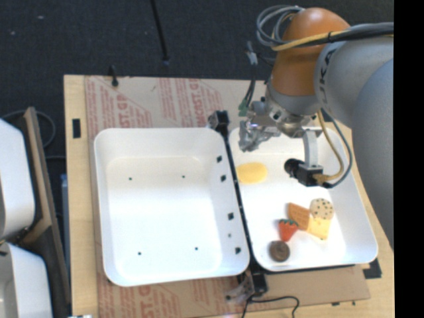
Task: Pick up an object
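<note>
Yellow and flat, the disc (pixel 252 172) lies in the right bin (pixel 361 240), right of frame centre, just below the pincer (pixel 253 136). We cannot tell the pincer's state. We should centre over it, descend squarely, clear of the divider (pixel 233 191).
</note>
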### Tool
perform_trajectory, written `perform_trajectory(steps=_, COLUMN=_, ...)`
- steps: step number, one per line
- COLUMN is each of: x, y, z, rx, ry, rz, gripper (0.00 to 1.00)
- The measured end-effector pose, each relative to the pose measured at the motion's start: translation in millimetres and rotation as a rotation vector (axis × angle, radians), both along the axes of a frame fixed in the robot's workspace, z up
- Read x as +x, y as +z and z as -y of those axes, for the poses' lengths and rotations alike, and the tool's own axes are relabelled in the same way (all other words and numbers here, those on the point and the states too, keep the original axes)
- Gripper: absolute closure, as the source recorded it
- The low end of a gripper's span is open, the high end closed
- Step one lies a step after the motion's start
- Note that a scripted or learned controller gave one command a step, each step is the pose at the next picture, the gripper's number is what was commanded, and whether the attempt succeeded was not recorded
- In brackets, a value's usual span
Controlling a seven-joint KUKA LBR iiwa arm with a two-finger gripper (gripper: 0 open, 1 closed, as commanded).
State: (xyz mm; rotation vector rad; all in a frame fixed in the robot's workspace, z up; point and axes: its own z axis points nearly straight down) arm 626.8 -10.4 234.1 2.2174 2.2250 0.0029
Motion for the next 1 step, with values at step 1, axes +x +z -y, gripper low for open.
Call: perform_trajectory(steps=1, x=5.7, y=4.7, z=-59.7, rx=0.0, ry=0.001, rz=-0.001, gripper=1.0)
